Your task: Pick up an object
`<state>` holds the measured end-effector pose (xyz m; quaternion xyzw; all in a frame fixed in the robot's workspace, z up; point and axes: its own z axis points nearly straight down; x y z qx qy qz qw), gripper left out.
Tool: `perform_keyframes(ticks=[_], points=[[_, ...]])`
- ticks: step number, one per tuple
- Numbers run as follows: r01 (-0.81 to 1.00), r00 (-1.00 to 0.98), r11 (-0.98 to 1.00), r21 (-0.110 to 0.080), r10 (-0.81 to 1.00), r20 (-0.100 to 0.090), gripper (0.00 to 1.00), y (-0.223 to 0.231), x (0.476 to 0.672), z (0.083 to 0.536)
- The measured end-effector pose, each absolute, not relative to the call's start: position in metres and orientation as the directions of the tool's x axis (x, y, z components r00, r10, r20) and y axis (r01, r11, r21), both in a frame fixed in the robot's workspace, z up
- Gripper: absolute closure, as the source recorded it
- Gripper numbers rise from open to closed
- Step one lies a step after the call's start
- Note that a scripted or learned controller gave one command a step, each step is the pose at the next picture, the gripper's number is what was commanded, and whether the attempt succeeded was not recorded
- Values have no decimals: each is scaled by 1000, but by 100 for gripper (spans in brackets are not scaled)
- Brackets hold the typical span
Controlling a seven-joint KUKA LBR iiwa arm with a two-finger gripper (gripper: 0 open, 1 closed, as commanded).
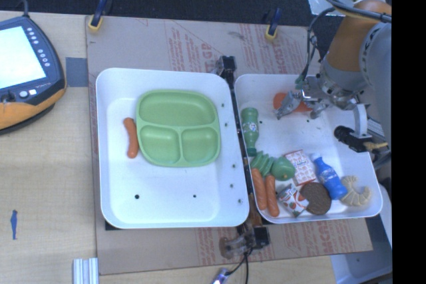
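In right bin (373, 209), hand (301, 105) over orange object (281, 101), finger state unclear; carton (301, 166) print unreadable.

Wooden surface (46, 176) carries two white bins side by side.

Left bin (113, 203): green divided plate (178, 128) near centre, orange sausage (132, 137) just beside plate's left edge.

Right bin (283, 86): green bottle (249, 130) along left wall, green toy (271, 165) below it, two carrots (264, 190), small carton (301, 167), blue bottle (329, 177), brown disc (316, 198), croissant (358, 194), all crowded toward near edge.

Claw (301, 104) low at bin's far side, over orange-red object (282, 100); grip unclear.

Tablet pendant (26, 73) at far left.
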<state>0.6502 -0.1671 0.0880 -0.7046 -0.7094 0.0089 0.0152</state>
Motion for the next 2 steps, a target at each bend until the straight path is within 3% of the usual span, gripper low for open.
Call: perform_keyframes(ticks=[1, 2], points=[[999, -10, 10, -41, 1000, 10, 100, -166, 649, 97], [1000, -2, 2, -3, 1000, 0, 100, -213, 588, 163]])
